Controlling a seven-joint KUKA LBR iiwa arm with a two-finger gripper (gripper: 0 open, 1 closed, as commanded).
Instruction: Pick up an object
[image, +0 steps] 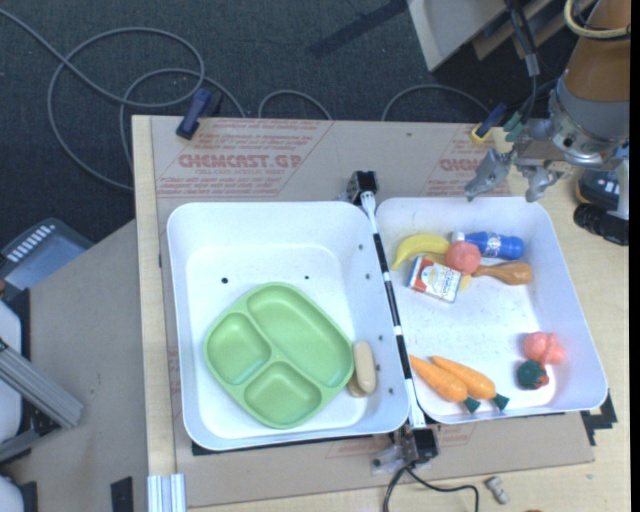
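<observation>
My gripper (511, 181) hangs spread and empty over the right bin's (580, 330) far rim, above the banana (420, 246).

Green divided plate (278, 353) in the left white bin (200, 240); in the right bin (580, 330) — yellow banana (420, 246), two orange carrots (455, 378), blue bottle (495, 243) — pink fruit (542, 346) near.

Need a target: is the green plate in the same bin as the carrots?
No: the green plate lies in the left bin, the carrots in the right bin.
</observation>
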